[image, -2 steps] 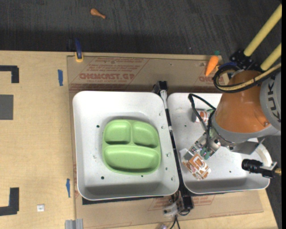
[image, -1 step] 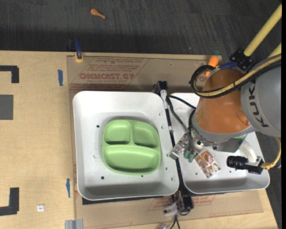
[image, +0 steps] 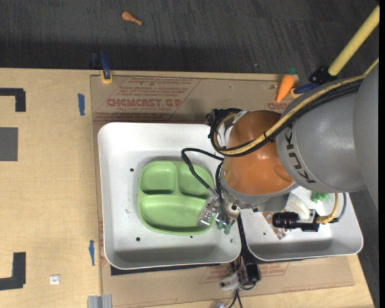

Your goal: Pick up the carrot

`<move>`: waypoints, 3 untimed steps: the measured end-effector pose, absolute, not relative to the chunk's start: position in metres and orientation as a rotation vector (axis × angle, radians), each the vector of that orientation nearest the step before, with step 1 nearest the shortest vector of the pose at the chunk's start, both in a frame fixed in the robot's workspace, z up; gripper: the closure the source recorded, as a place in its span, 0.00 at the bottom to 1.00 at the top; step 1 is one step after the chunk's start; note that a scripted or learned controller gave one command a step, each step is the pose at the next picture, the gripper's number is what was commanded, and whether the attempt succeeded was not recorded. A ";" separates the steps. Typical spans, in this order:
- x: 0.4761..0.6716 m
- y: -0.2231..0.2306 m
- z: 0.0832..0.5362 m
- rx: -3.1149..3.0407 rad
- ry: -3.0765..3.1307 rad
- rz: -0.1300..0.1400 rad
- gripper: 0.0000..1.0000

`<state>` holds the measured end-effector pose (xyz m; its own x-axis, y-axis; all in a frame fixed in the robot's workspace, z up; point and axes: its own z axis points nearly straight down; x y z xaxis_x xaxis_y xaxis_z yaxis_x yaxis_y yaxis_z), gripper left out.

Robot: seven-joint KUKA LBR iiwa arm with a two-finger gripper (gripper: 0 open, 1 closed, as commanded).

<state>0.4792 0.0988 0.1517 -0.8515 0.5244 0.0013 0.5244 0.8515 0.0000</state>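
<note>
Nearest item: grey arm point(image: 325, 150) with orange band, entering from the right and covering much of the right bin. Item two, far left: we list the pale wooden bench point(image: 48, 198) with black tape marks, bearing a printed cardboard sheet point(image: 144, 99) under both bins. Item three: left bin point(image: 117, 180), white, holding a green divided plate point(image: 171, 201). Item four: gripper point(image: 218, 216), low over the plate's right edge; we cannot tell whether it is open or closed, and we see nothing held. Item five: right bin point(image: 346, 243), contents largely hidden. Item six: carrot point(image: 285, 88), as we judge it, an orange tapered piece lying on the cardboard beyond the right bin, well apart from the gripper. Step in hand, by our reading: the approach, not yet made. Next move calls for lifting clear and travelling to the carrot. Beyond the bench: dark floor point(image: 210, 30) with a small orange scrap point(image: 131, 18).
</note>
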 end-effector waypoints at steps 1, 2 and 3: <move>0.480 0.051 0.189 -0.666 -3.074 -0.002 1.00; 0.480 0.017 0.185 -0.350 -3.124 -0.001 1.00; 0.480 0.054 0.185 0.050 -3.144 -0.002 1.00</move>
<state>0.4798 0.0538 0.1848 -0.9995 -0.0319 -0.0032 -0.0319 0.9995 0.0013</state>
